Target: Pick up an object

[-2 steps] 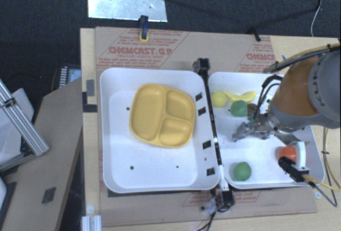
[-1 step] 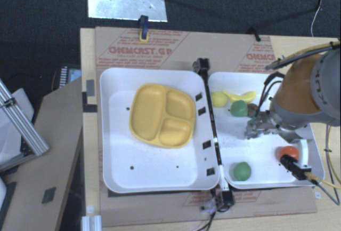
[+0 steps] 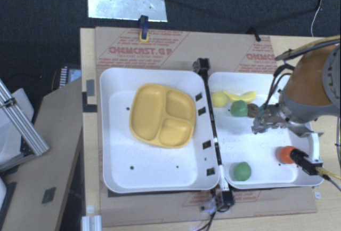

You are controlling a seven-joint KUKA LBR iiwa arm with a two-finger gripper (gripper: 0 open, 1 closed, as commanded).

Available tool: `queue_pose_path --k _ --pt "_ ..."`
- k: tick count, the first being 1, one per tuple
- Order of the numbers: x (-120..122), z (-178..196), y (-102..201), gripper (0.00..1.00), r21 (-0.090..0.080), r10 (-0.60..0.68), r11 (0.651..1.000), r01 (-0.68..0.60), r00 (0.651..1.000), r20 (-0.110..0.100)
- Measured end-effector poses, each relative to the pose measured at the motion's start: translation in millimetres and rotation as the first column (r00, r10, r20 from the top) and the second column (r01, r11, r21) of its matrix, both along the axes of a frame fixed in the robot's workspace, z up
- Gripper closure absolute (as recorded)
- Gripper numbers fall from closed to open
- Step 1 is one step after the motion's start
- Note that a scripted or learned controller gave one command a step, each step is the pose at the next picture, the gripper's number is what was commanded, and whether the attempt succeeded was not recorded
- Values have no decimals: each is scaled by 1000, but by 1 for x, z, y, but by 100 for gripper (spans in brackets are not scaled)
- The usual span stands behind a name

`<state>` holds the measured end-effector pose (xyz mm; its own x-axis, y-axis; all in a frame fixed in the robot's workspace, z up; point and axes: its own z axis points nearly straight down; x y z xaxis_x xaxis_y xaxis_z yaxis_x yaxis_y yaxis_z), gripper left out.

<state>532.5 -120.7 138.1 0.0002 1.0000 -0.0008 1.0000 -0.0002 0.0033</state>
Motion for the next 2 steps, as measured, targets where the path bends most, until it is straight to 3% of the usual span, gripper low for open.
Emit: queue_pose_path --k 2 --pt "2 87 0 100 -1 4 1000 -4 1000 3"
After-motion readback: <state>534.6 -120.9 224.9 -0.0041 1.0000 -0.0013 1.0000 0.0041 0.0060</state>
